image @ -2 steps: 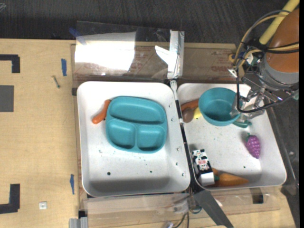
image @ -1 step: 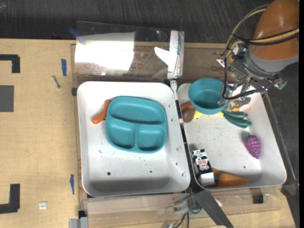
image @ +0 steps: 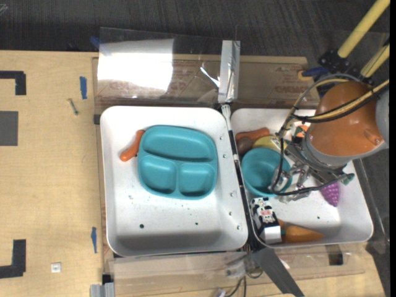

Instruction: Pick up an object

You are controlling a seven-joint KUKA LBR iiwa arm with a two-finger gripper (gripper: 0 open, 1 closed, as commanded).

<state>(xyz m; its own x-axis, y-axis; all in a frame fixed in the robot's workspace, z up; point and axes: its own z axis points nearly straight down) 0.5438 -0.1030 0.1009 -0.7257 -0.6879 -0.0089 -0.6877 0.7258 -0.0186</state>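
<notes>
My hand (image: pixel 289 181) hangs low in the right bin (image: pixel 356 224), just beside the teal bowl (image: pixel 258 169); I cannot tell its state. Purple grapes (image: pixel 332 193) lie to its right, an orange carrot (image: pixel 301 232) near. The left bin (image: pixel 124 215) holds a teal divided plate (image: pixel 177 161).

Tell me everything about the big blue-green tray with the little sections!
The teal tray looks like smooth plastic, with rounded corners and three compartments: one long one across the far side and two smaller ones nearer the camera. It lies flat, open side up, in the left white bin, toward the bin's far half. An orange carrot-like toy sits against its left edge, partly tucked under it. Nothing lies inside the compartments.
</notes>
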